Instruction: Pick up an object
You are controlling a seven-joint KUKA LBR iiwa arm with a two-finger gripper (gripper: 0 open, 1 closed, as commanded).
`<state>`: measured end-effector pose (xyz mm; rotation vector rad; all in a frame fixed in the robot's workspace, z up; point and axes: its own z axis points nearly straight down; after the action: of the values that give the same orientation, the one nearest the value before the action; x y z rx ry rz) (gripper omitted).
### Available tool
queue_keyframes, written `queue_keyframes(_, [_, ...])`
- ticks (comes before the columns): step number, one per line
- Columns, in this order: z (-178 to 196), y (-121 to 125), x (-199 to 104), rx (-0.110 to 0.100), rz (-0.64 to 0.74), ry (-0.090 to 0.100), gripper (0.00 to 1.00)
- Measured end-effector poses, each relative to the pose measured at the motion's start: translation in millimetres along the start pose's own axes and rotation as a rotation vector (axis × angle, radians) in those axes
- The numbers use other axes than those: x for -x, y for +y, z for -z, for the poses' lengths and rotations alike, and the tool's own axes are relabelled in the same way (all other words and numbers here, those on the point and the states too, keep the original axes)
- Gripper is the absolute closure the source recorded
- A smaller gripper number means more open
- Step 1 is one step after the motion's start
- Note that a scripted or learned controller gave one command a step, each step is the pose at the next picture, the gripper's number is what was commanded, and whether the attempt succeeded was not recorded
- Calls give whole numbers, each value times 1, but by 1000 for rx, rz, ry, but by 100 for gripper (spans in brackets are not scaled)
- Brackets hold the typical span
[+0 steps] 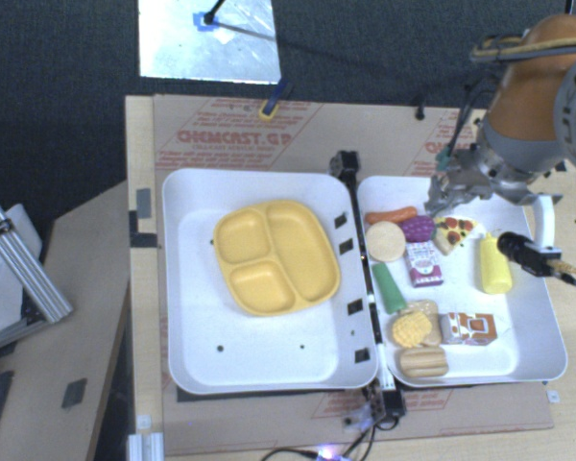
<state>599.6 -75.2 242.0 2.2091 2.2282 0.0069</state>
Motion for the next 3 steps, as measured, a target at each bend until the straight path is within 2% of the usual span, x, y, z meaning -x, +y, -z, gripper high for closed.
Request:
queue_keyframes(1, [-21,41,-34,-2,0,0,100])
queue_keyframes(2, [-7,65,-44,-1,-2,0,100])
queue_keyframes(3, [-27,67,-39,-5,-7,-1,100])
